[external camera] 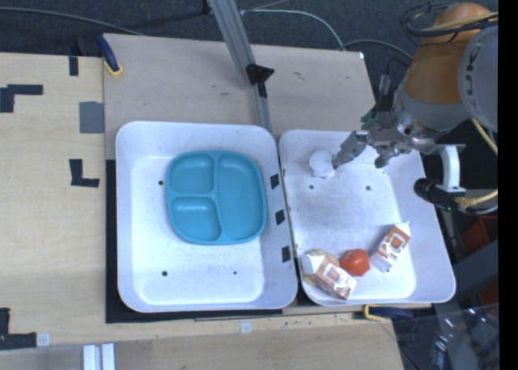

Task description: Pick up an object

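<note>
Two white bins, left (137, 214) and right (421, 223), rest on a pale tan wooden bench (48, 198) marked with dark tape patches; the right bin floor is speckled grey. A turquoise divided plate (217, 197) lies in the left bin, while the right holds a white object (321, 164), a red tomato-like ball (354, 262) and two orange-and-white cartons (328, 273) (392, 245). The arm (453, 53) is grey with an orange band, and its gripper (366, 152) is dark grey.

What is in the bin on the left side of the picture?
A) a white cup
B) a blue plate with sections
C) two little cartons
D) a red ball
B: the blue plate with three sections lies in the left bin, and the other things lie in the right bin.
</note>
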Robot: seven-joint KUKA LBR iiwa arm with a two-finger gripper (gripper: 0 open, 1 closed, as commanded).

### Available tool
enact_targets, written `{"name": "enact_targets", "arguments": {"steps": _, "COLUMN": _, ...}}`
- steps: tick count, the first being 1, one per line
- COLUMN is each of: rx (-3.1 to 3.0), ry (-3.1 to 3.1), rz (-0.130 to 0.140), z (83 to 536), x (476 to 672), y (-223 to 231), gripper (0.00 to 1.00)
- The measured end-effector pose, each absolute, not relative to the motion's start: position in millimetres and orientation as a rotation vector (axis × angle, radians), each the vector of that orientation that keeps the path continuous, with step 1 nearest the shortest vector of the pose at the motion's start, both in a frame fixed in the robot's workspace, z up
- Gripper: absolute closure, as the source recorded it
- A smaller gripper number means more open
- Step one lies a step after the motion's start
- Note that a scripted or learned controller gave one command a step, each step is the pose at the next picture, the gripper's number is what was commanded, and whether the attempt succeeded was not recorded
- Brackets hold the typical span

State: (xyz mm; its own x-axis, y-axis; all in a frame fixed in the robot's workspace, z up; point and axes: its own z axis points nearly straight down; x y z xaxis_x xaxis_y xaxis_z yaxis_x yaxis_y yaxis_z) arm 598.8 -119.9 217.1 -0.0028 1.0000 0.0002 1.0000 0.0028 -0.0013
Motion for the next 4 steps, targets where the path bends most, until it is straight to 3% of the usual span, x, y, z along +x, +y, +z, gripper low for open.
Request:
{"name": "enact_targets", "arguments": {"steps": 1, "rx": -2.218, "ry": -2.224, "rz": 0.001, "z": 217, "x": 598.8, "y": -120, "gripper": 0.0}}
{"name": "enact_targets", "arguments": {"steps": 3, "rx": -2.216, "ry": -2.22, "rz": 0.008, "z": 108, "x": 598.1, "y": -118, "gripper": 0.0}}
{"name": "enact_targets", "arguments": {"steps": 4, "rx": -2.219, "ry": -2.223, "rz": 0.004, "z": 88, "x": 597.8, "y": -118, "gripper": 0.0}}
